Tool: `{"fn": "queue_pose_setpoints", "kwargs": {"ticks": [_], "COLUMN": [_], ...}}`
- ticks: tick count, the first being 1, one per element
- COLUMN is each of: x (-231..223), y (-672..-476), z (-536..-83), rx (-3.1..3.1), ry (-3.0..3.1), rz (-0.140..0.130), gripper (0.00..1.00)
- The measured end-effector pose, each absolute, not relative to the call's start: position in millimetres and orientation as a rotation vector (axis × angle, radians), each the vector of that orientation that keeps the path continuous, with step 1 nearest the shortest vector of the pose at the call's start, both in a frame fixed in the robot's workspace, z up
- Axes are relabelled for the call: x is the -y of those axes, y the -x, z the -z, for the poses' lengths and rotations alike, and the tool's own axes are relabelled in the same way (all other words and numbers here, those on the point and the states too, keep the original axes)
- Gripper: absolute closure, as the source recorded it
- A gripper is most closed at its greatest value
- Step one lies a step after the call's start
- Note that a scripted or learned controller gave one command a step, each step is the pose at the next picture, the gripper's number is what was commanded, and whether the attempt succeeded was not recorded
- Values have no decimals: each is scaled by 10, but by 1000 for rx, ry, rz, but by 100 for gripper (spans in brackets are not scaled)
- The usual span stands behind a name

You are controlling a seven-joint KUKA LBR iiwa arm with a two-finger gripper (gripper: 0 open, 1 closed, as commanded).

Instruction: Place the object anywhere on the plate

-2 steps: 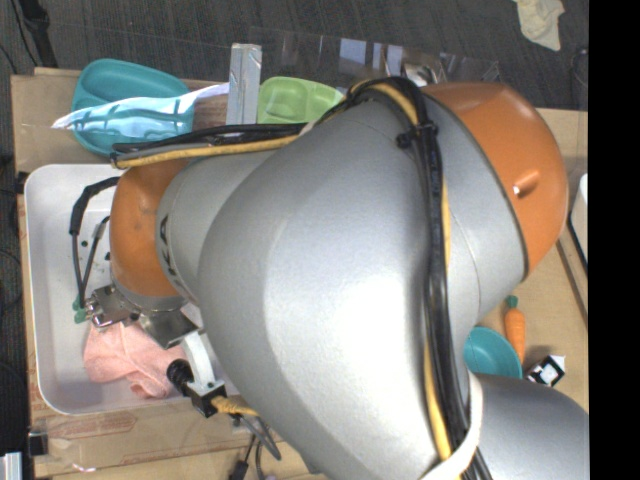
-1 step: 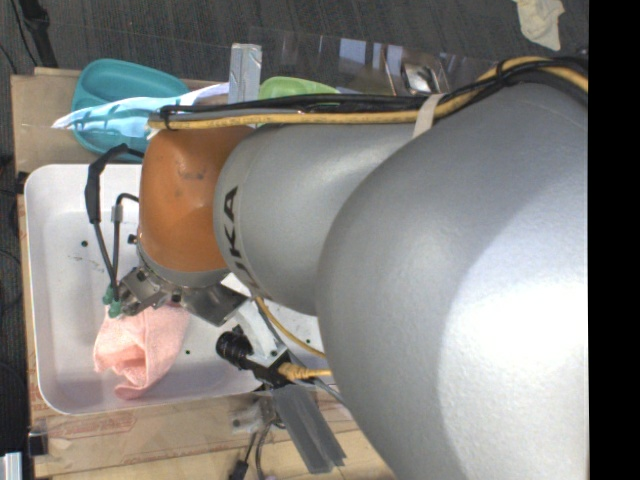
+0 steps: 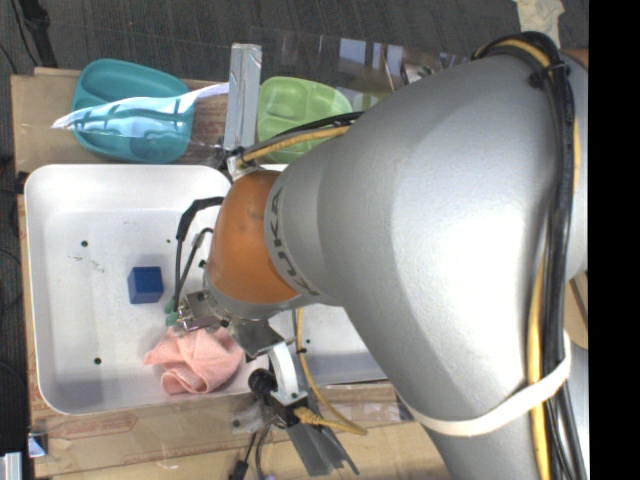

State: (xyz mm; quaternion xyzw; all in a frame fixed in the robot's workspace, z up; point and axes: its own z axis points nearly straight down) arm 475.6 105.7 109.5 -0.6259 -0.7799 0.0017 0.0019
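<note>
A small blue cube (image 3: 145,284) lies on the floor of the left white bin (image 3: 60,218). A crumpled pink cloth (image 3: 196,360) lies near that bin's front right corner. My gripper (image 3: 188,315) hangs low at the bin's right side, just above the cloth's upper edge and a little right of the cube. Its tip is dark and partly hidden under the orange wrist band (image 3: 245,243). The big grey arm (image 3: 430,238) covers the right bin.
A teal scoop-like container (image 3: 130,108) with a plastic wrapper and a green moulded dish (image 3: 300,108) stand behind the bins. An upright grey post (image 3: 242,93) stands between them. Cables (image 3: 290,408) hang below the wrist at the front edge.
</note>
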Motion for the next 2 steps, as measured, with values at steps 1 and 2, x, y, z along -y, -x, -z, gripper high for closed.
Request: {"fn": "queue_pose_setpoints", "kwargs": {"ticks": [1, 2], "x": [-542, -62], "y": [-4765, -5193], "z": [-1918, -1916], "rx": [2408, 2617], "ry": [2015, 1739], "rz": [-1, 1], "gripper": [100, 100]}}
